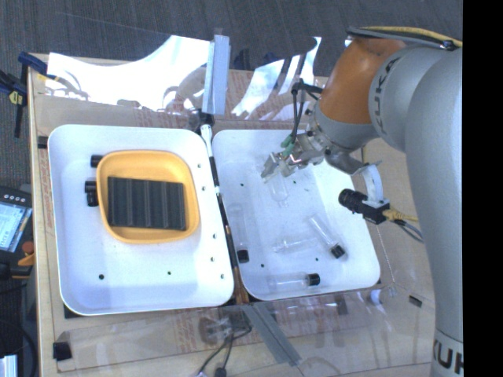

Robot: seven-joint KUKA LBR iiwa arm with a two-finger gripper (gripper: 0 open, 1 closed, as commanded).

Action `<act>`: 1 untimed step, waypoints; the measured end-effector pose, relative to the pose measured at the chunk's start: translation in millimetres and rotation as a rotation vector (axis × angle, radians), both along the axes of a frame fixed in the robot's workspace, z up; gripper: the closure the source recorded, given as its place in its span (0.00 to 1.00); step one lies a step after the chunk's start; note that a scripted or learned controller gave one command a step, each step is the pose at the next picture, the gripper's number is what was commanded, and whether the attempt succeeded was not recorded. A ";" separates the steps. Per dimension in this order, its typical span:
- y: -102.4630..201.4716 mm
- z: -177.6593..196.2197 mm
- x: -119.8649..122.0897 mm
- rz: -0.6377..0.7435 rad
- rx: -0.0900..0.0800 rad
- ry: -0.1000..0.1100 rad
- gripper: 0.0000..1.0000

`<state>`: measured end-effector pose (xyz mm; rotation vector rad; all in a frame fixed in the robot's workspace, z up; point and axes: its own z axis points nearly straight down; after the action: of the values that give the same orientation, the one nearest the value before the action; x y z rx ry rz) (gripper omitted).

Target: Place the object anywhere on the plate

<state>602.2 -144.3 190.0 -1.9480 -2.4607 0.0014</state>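
A wooden worktop (pixel 47 210) is carrying two shallow white bins side by side, with dark carpet lying beyond its far edge and crumpled clear plastic sitting along the back.

In the right bin (pixel 357 267), several small clear tubes with black caps are lying; I am counting three. One tube (pixel 295 280) is lying near the bin's front edge, its black cap pointing right. A second tube (pixel 324 236) is lying slantwise a little further back and to the right, its cap at the lower end. A third tube (pixel 287 246), faint and hard to make out, is lying just left of the second.

The pincer (pixel 280 163) is hanging over the back part of the right bin, well apart from all three tubes, which are lying nearer the front. Whether its tips are apart or together I cannot tell, since they are blurring into the white floor; no tube is showing between them.

In the left bin (pixel 78 285), one yellow plate (pixel 118 167) is lying, with a dark ribbed insert (pixel 148 203) sitting in its middle. The grey arm (pixel 424 132), with its orange band (pixel 354 85), is reaching in from the right.
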 end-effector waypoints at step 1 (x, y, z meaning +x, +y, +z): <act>34.1 23.0 -29.3 0.132 0.000 0.001 1.00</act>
<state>572.8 -110.1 213.0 -1.7810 -2.5836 0.0026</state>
